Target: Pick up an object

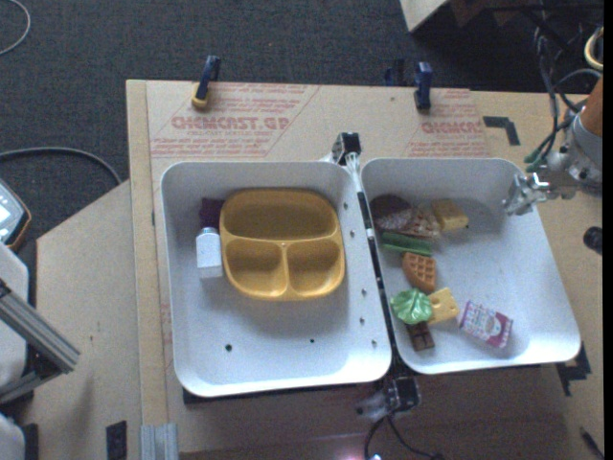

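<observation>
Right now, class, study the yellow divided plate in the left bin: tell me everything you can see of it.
The yellow plate looks like moulded plastic, a rounded rectangle with a raised rim. Ridges split it into three compartments: one long one along the far side and two smaller ones nearer the camera. It lies flat and upright on the floor of the left bin, toward the far side. A small white bottle sits against its left edge, and a dark purple object lies by its far left corner.
</observation>
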